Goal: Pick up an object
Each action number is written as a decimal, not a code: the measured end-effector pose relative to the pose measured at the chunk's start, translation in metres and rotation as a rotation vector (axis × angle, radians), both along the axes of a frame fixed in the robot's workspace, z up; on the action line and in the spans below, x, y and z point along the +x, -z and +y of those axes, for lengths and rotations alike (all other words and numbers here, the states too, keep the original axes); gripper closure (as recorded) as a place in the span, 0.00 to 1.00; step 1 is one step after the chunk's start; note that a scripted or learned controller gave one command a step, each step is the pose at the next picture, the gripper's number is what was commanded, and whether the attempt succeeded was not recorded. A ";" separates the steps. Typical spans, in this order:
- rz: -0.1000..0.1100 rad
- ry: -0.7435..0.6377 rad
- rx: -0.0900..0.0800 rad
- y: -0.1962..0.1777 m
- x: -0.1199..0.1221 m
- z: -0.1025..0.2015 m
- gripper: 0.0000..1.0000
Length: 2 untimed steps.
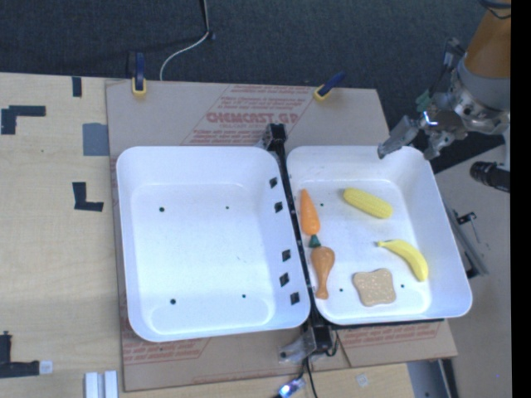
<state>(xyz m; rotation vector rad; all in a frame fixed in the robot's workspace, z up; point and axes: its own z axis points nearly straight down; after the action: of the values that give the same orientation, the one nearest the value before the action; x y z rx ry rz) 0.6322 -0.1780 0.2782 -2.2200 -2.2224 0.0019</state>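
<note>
Count for you: two white bins side by side on the worktop point(50, 222), five items in all, one of each kind. Left bin point(199, 239) shows bare floor with a few dark dots. Right bin point(415, 172) holds everything: one carrot point(309, 212) lying along the inner wall next to the divider, one chicken drumstick point(322, 269) just below it, nearly end to end with the carrot, one corn cob point(367, 203) toward the middle-rear, one banana point(407, 259) nearer the right wall, and one slice of toast point(375, 287) at the front, between drumstick and banana. All five lie apart from one another except carrot and drumstick, which sit close. Around them: a cardboard sheet point(241, 114) under both bins, pinned by two clamps at its rear edge, and a cable trailing off the back. Your gripper point(412, 136) hangs over the right bin's rear-right corner, well apart from every item; its fingers look spread apart with nothing between them. Nothing stands between the gripper and the items.
</note>
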 end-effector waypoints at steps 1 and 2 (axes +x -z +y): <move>0.008 0.001 0.002 0.063 -0.033 0.016 0.00; 0.002 -0.005 0.001 0.089 -0.003 0.072 0.00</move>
<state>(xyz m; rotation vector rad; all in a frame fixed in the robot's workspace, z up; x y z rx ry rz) 0.6287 -0.1061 0.1895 -2.2131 -2.2266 0.0024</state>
